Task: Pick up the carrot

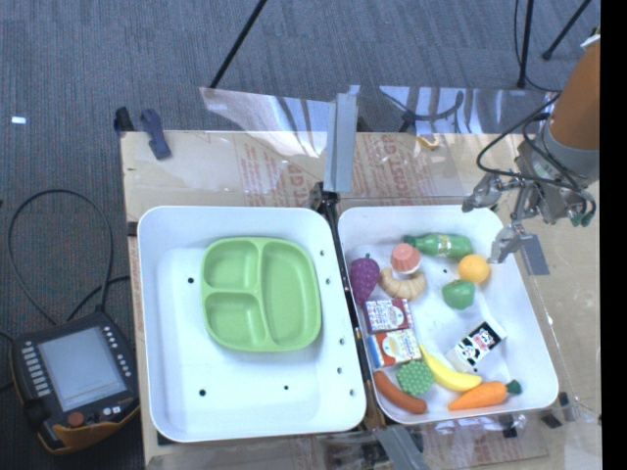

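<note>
The gripper (522,225) hung over the far right corner of the right bin (544,336), beneath the grey wrist and the orange band of the arm (580,101). Its two fingers stood apart, one ending in a grey pad (532,255) just above the bin's right rim. Nothing lay between them, and they touched none of the food below.

The carrot (480,396) lay well apart from the gripper, in the near right corner of the same bin, its green top pointing right. A banana (450,372) lay just beside it, touching a bumpy green vegetable (415,377), with a sausage (400,392) near the bin's front edge. A small milk carton (478,345) sat tilted above the carrot. Two red-and-white boxes (391,329) stood near the bin's left wall, beside a bunch of purple grapes (364,276). Further back were a croissant (405,283), a pink cupcake (406,258), a green bottle (441,245), an orange (474,268) and a green pepper (458,294); the orange lay nearest the gripper.

The left bin (167,360) held a green divided plate (262,294).
</note>
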Controlling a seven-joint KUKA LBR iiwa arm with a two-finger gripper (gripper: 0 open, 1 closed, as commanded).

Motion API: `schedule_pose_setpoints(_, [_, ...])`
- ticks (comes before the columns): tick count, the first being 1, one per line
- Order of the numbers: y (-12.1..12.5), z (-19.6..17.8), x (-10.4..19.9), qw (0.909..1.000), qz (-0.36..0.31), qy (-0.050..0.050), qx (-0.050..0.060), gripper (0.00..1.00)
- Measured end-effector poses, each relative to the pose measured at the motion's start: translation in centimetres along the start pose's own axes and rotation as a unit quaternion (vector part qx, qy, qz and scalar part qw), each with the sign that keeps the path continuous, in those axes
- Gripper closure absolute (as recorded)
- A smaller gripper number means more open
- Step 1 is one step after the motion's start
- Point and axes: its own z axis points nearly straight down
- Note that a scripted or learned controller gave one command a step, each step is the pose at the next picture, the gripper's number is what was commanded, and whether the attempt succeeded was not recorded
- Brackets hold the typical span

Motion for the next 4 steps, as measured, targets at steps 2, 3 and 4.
schedule_pose_setpoints(2, [4.0,0.3,5.6,0.9968,-0.08,0.001,0.0,0.0])
schedule_pose_setpoints(3, [-0.2,-15.1,-3.3,0.9882,-0.153,-0.002,0.0,0.0])
schedule_pose_setpoints(4, [9.1,0.9,9.5,0.9972,-0.075,-0.001,0.0,0.0])
